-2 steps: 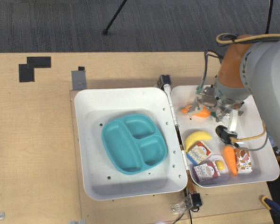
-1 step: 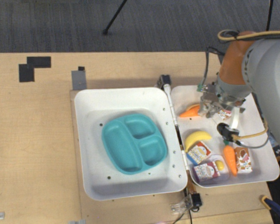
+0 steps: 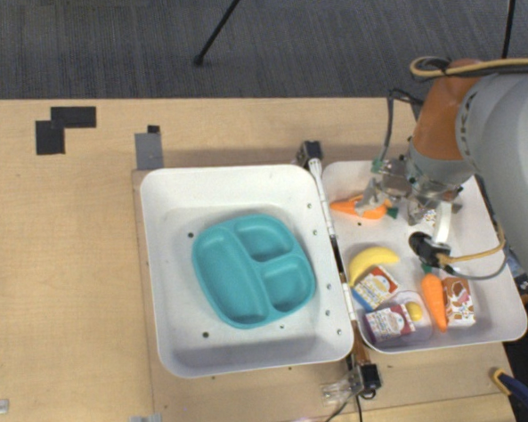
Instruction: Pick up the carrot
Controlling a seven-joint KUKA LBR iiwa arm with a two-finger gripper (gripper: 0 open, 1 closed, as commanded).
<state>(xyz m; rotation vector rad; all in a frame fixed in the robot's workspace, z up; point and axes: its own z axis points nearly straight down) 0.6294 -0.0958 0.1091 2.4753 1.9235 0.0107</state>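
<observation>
The arm's claw (image 3: 382, 209) hangs low over the right shallow white bin (image 3: 485, 330) near its far edge, touching one orange plastic carrot (image 3: 357, 209), though whether it grips I cannot tell, so lifting remains, while another orange carrot (image 3: 434, 300) lies nearer the front edge.

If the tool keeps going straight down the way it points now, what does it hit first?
Most likely the orange carrot piece at the right bin's upper left; the tool sits right at its end. Depth is unclear, so it might land on bin floor just beside it.
</observation>
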